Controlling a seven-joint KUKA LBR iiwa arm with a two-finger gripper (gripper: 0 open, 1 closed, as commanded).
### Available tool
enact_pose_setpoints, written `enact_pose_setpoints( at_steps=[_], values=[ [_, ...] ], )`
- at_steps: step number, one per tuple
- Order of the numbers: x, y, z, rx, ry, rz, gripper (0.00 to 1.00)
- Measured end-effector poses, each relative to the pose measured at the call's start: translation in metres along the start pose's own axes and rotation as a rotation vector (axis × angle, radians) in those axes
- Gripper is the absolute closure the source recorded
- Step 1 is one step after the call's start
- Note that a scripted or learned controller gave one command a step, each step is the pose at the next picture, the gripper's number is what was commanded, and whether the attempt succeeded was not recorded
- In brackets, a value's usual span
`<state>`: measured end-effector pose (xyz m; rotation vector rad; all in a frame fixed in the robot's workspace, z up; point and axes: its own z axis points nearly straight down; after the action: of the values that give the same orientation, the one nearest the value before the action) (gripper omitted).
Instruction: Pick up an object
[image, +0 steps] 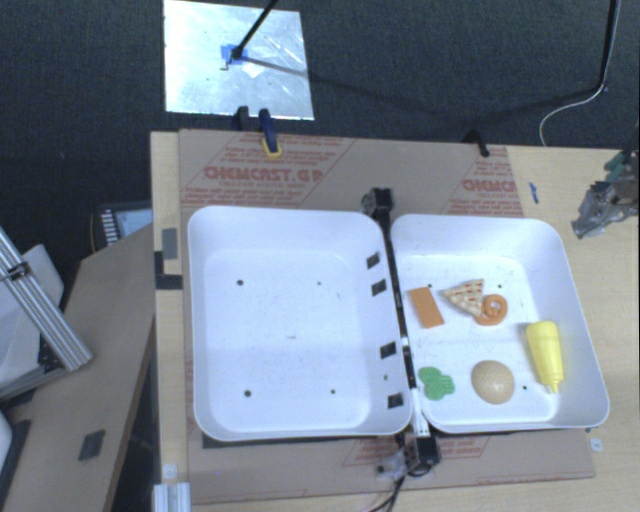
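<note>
The right bin holds several toy foods: an orange block, a waffle-patterned wedge, an orange ring, a yellow corn cob, a tan round bun and a green leafy piece. My gripper hangs at the right edge of the camera view, outside the right bin and beyond its far right corner, well apart from all of the objects. Nothing shows between its fingers.
The left bin lies beside the right one, joined by a black clipped divider. Both rest on a cardboard sheet on the bench. A shiny metal plate lies on the floor beyond. A cable trails at the upper right.
</note>
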<state>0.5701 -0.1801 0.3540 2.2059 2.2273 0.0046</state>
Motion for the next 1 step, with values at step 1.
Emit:
enact_pose_setpoints(
  at_steps=[1],
  values=[
    [0.0385,0.029,-0.1119,-0.008,-0.001,0.001,1.0]
  ],
)
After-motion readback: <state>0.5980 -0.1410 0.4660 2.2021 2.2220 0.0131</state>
